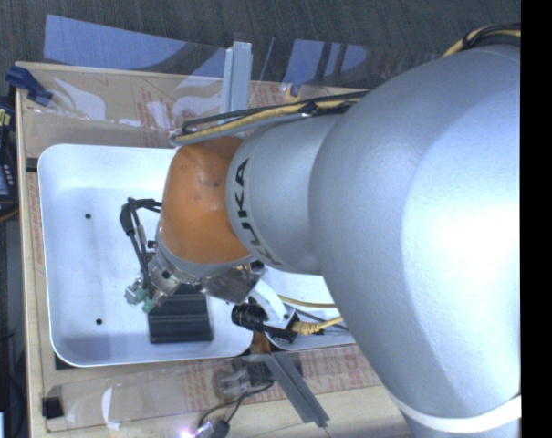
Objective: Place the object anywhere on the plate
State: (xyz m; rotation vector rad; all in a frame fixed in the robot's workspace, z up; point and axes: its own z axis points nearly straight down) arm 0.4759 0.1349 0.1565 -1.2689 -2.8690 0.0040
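Inspector: Report your position.

Arm: My two-finger gripper [155,301] is low inside the shallow white plastic bin [61,245] on the left, near its front wall. Just beside it lies a dark rectangular block [180,319], with something small and green [135,293] at my wrist's edge.

Inspector: Holding anything?

Arm: Cannot tell; my orange band and wrist hide the business end.

Inspector: Step in hand?

Arm: I judge it the pick. I cannot make out the plate, so the next move calls for a confirmed hold, then a lift.
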